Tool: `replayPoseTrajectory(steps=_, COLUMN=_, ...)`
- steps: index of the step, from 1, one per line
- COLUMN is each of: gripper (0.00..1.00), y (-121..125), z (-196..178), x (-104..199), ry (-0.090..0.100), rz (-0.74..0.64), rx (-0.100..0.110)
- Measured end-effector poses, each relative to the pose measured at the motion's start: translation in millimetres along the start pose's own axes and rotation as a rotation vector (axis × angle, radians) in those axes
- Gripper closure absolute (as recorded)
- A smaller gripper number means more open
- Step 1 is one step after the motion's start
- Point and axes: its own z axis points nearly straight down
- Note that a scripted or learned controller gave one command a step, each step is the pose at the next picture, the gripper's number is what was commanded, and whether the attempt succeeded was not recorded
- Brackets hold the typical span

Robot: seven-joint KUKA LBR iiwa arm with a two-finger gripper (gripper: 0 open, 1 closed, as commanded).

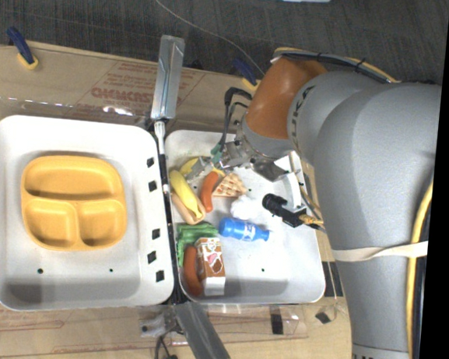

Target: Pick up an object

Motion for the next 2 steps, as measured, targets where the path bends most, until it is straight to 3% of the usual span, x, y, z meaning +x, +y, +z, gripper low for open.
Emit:
replayPoseTrajectory(steps=1, gripper=0.00, y=-35, z=6, x=-10, ry=0.003, rz=0.052, rx=0.009)
replayPoseTrajectory(steps=2, gripper=0.00, y=6, z=-95, x=38, ry=0.003, rz=0.360, rx=0.006)
